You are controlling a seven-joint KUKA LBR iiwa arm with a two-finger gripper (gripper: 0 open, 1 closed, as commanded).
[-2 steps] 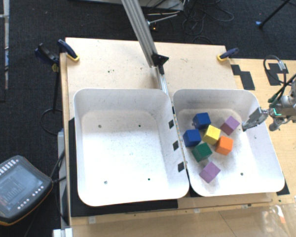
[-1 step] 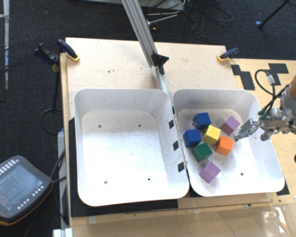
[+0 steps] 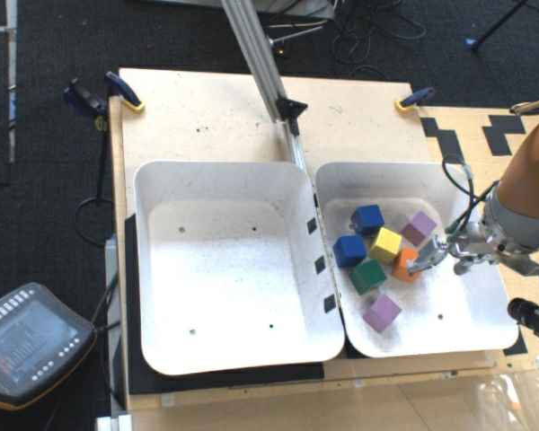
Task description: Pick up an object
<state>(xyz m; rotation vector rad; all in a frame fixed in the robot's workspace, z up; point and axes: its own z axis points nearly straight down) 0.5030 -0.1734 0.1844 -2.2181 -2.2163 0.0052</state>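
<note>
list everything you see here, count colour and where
blue blocks: 2, blue, right bin, upper left of the pile
yellow block: 1, yellow, middle of the pile
green block: 1, green, below the yellow block
purple blocks: 2, purple, one top right of the pile, one apart at the bottom
orange block: 1, orange, right of the pile, at the claw tip
bins: 2, white, side by side on the bench
clamps: 2, blue and yellow, bench's far corners
pendant: 1, grey and orange, floor at lower left
arm: 1, grey with an orange band, from the right
claw: 1, over the right bin
</note>
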